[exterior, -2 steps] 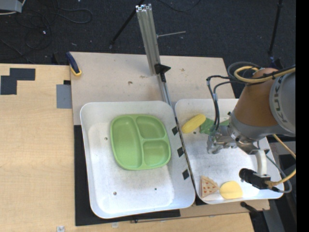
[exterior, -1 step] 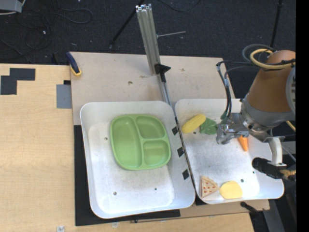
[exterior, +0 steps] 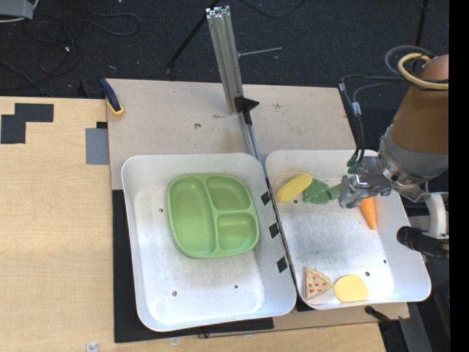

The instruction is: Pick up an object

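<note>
In the right bin (exterior: 344,255) lie a yellow corn cob (exterior: 293,187) with green husk leaves (exterior: 319,193), an orange carrot (exterior: 368,212), a pizza slice (exterior: 316,282) and a yellow round piece (exterior: 350,288). My gripper (exterior: 353,191) hangs over the bin's upper right part, just right of the green leaves and just left of the carrot. Nothing shows between its fingers from this angle.
The left bin (exterior: 205,292) holds a green divided plate (exterior: 213,215). An aluminium post (exterior: 226,61) rises behind the bins, and a dark clamp (exterior: 245,105) sits at its foot. Black clips (exterior: 272,218) line the seam between the bins.
</note>
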Motion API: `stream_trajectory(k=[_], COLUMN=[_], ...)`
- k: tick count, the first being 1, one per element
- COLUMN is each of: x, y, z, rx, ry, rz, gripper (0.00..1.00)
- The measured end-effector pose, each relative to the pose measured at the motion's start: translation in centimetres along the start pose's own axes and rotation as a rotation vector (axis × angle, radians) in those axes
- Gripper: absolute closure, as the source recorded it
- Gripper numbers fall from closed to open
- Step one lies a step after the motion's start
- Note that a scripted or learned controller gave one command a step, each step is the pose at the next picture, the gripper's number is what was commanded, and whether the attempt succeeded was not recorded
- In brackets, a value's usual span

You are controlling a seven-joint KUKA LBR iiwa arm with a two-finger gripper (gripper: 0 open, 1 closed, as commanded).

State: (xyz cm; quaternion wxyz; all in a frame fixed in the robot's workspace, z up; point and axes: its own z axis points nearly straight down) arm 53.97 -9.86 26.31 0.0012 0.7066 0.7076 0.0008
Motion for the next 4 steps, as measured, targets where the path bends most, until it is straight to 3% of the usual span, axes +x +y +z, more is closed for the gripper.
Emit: stream_trajectory(k=[2,4], x=[9.8,19.6], y=[-1.0,-4.0], z=[2.7,4.0], rx=[0.007,0.008], ry=[0.003,0.002], rz=[-0.004,-0.004], gripper=[1.0,1.0])
